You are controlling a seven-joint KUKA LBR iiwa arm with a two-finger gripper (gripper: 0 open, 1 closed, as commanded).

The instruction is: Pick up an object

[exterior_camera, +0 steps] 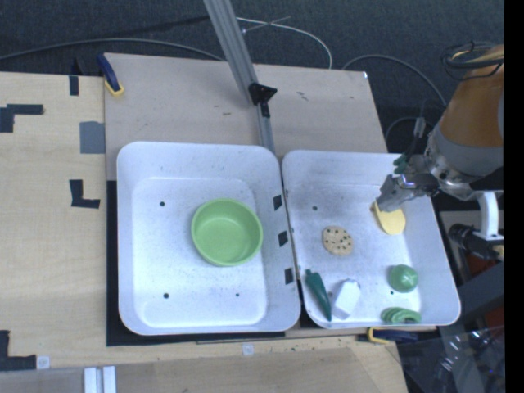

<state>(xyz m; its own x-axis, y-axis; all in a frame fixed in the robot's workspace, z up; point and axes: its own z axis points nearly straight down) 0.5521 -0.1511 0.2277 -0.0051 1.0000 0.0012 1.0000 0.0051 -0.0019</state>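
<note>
The gripper [391, 204] hung low in the right bin [360, 170], its tip touching a pale yellow, flat, rounded piece [394, 222] just right of the cookie [336, 240]; whether it pinched the piece could not be told. Further right and below the cookie sat a green ball [402, 277]. Left of the cookie, in the left bin [147, 170], stood a green bowl [227, 232].

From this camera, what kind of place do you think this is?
Probably a robot lab test bench: two white bins holding small toy-like items such as a cookie, an arm's end effector over them, and loose cables.
</note>
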